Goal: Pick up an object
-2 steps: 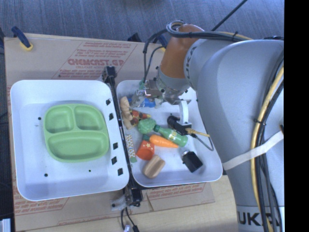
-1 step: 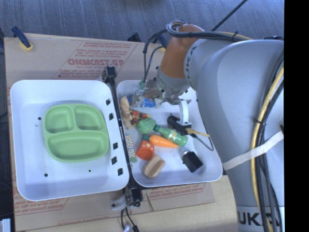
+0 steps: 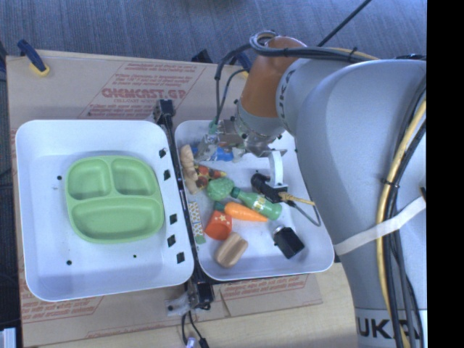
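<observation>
My gripper (image 3: 217,145) is low over the back left corner of the right bin (image 3: 313,256), its tip lost among metal parts and a small blue thing (image 3: 224,154). Just in front of it lie a pale knobbly toy (image 3: 189,167), a green leafy toy (image 3: 220,190) and a green bottle (image 3: 258,204). An orange carrot (image 3: 245,212), a red-orange piece (image 3: 217,225), a tan bread-like piece (image 3: 231,250) and a black block (image 3: 288,241) lie nearer the front. I see nothing lifted off the bin floor.
The left bin (image 3: 36,263) holds a green divided plate (image 3: 114,197). A row of black clips (image 3: 172,194) runs along the wall between the bins. The grey arm (image 3: 362,158) covers the right bin's right side. Cardboard (image 3: 138,85) lies under both bins.
</observation>
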You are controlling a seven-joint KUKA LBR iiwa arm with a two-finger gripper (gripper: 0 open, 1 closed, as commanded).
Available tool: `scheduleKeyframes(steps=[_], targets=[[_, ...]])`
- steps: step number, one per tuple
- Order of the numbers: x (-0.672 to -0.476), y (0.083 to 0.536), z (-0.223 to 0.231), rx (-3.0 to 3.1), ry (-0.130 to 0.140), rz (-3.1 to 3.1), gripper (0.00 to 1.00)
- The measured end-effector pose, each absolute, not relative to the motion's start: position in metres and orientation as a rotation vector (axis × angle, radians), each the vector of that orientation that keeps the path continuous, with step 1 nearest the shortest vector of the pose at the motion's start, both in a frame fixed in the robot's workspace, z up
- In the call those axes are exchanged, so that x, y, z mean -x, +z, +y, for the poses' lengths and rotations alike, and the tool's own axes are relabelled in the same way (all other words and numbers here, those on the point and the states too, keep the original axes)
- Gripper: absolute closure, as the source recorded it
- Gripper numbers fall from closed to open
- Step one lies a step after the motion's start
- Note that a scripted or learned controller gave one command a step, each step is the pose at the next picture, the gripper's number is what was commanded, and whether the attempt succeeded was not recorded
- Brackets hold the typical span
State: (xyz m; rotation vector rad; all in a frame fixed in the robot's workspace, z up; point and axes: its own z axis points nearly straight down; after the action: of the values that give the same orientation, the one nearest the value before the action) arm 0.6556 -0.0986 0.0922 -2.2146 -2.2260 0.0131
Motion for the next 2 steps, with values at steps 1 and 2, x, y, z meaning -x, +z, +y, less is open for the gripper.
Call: scheduleKeyframes(steps=[1, 2], targets=[[-0.656, 0.092, -0.099, 2.215, 0.013, -2.226, 0.00], [-0.568, 0.093, -0.095, 2.215, 0.001, -2.229, 0.00]])
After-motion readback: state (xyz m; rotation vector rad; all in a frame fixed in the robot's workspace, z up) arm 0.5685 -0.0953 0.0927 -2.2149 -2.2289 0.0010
